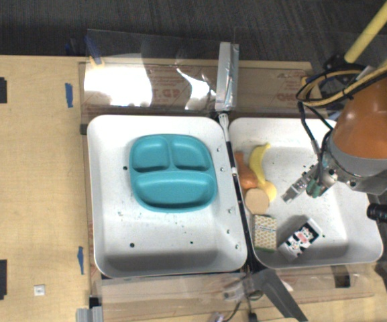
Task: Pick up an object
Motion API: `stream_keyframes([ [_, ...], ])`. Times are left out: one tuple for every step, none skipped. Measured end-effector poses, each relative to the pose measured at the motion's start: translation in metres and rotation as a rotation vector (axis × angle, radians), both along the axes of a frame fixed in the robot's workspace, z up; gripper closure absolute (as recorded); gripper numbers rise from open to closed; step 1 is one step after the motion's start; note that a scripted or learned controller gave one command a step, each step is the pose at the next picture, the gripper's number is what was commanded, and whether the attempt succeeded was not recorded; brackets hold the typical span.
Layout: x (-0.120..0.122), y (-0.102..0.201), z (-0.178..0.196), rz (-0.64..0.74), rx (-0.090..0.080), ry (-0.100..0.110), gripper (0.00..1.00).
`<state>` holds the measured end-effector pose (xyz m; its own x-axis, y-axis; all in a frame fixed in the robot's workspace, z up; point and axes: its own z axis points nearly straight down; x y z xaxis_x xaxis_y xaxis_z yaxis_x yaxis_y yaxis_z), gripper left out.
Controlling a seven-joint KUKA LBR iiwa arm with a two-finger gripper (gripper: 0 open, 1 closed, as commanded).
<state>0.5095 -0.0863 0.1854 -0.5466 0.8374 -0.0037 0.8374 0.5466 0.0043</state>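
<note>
In the right bin (361, 243) lie a yellow banana (259, 165), an orange-brown round item (246, 177), a tan round item (256, 200), a small patterned box (265, 232) and a black-and-white packet (301, 238). My gripper (305, 186) hangs over the middle of this bin, to the right of the banana and above the packet. Nothing is visible between its fingers. The orange band and grey wrist (367, 133) loom over the bin's right side.
The left bin (106, 180) holds a teal divided plate (173, 171). A clear plastic sheet and a metal bar (225, 76) stand behind the bins. Yellow and black cables (320, 86) loop near the arm at upper right.
</note>
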Motion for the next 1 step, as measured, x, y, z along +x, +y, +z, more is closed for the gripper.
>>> stream_keyframes([
  [-0.0005, -0.0003, -0.0007, -0.001, 0.000, 0.002, 0.00],
])
